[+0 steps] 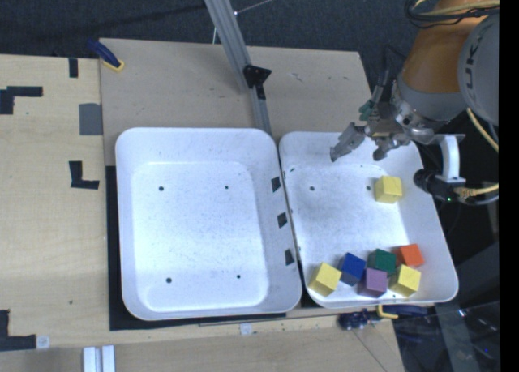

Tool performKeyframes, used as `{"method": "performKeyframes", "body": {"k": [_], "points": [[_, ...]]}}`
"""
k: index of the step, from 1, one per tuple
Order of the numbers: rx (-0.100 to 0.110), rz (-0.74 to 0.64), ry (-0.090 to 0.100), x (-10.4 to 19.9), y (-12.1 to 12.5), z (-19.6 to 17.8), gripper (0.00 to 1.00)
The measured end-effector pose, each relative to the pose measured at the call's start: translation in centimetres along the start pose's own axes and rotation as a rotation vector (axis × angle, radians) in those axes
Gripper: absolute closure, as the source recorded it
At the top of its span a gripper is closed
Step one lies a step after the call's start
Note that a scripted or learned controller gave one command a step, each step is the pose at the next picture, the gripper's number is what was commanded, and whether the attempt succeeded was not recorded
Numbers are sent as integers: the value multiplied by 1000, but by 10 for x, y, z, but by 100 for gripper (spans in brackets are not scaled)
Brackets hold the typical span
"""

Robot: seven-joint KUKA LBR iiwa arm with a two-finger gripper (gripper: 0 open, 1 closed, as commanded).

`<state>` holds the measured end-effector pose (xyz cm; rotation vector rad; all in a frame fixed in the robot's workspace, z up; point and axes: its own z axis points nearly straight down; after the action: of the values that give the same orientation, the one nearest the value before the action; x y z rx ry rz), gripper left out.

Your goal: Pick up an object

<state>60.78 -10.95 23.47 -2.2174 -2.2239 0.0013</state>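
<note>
Near cluster: six cubes were packed against the near wall of the right bin (422,224) — a yellow cube (325,279), a blue cube (353,267), a purple cube (375,281), a green cube (381,262), a second yellow cube (407,280) and an orange cube (411,254), several touching.
Left bin (195,139): no cubes were noted on its floor.
Lone cube (388,189): a yellow cube was recorded alone on the right bin's floor, well apart from the cluster and toward the far wall.
Hand (361,147): it was held over the far part of the right bin, fingers spread, with nothing seen between them.
Bearing: the lone cube lay just nearward and to the right of the hand, far closer than any cube of the cluster.
Long axis: none was discernible; the lone cube was roughly equal-sided.
Judgement: the lone cube was reckoned the likeliest pick, a short shift and descent being required.
Bench (162,79): bare wood was noted beyond both bins.
</note>
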Motion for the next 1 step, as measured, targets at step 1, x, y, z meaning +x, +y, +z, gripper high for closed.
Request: {"method": "performKeyframes", "body": {"k": [1], "points": [[0,0,0,0,0,0,0]]}}
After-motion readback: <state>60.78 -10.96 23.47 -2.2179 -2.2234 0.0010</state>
